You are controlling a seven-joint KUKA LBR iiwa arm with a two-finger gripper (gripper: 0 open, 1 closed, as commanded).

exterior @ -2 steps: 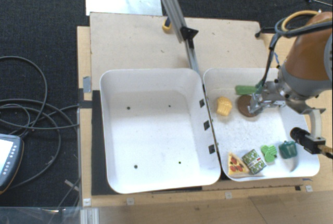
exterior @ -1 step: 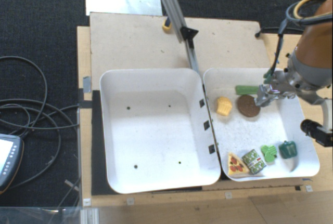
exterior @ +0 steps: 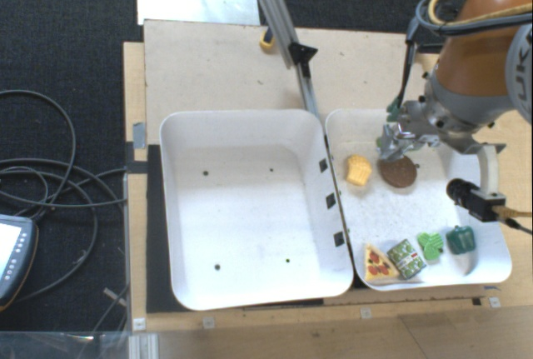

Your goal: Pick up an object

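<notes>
My gripper point(exterior: 393, 151) hangs over the back part of the right bin point(exterior: 500, 266), just above the brown round disc point(exterior: 399, 173). Whether the disc sits between its tips cannot be seen from this angle. A yellow ridged piece point(exterior: 359, 171) lies to the left of the disc, near the bin's left wall. Along the bin's front lie a pizza slice point(exterior: 380, 264), a green printed box point(exterior: 406, 258), a light green toy point(exterior: 430, 245) and a dark green pepper-like toy point(exterior: 460, 240).
The left bin point(exterior: 241, 207) stands beside the right one, sharing a divider with black clips point(exterior: 331, 201). A metal pole point(exterior: 279, 7) slants across the back of the bench. A black part point(exterior: 470, 197) of the arm hangs over the right bin's right side.
</notes>
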